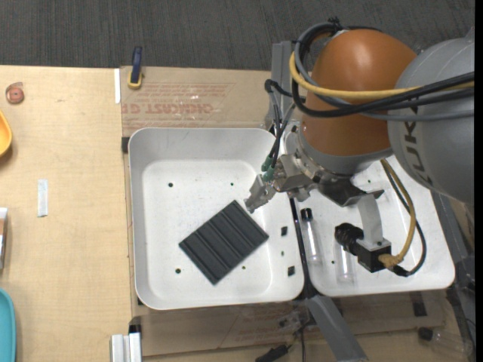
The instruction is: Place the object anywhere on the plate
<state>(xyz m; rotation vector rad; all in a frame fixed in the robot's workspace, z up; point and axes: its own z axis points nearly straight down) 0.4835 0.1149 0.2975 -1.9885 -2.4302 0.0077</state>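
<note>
A dark ribbed rectangular plate point(224, 241) lies flat and turned at an angle in the left white bin point(151, 202). My gripper point(255, 197) hangs just above the plate's upper right corner, near the wall between the two bins. I cannot make out any object in it. Two clear tube-like objects lie in the right bin point(430, 262). One of these tubes point(308, 236) has a dark cap and sits close to the dividing wall, while the other tube point(344, 266) lies further right near the front.
The arm's big orange and grey body covers the back of the right bin. Two small black bits point(284, 231) lie by the left bin's right wall. Cardboard point(189, 100) with a blue clamp point(136, 65) lies behind the bins. The wooden bench point(60, 202) stretches left.
</note>
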